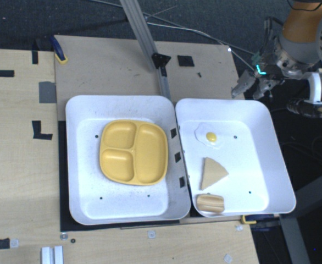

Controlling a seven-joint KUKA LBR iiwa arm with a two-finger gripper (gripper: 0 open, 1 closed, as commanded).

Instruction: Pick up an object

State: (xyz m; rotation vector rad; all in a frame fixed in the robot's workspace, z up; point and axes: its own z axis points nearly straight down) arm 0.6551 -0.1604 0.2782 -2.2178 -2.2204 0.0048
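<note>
The gripper (248, 88), fingers apparently spread and holding nothing, hovers beyond the right bin (260, 114); descend squarely over 1 item, perhaps the fried egg (210, 137).

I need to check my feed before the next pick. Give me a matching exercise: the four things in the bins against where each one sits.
Things:
1. yellow plate
2. fried egg
3. cheese wedge
4. bread roll

Places:
A. front edge of the right bin
B. middle of the left bin
C. back part of the right bin
D. middle of the right bin, between two other things

Pairs: 1-B, 2-C, 3-D, 4-A
</note>
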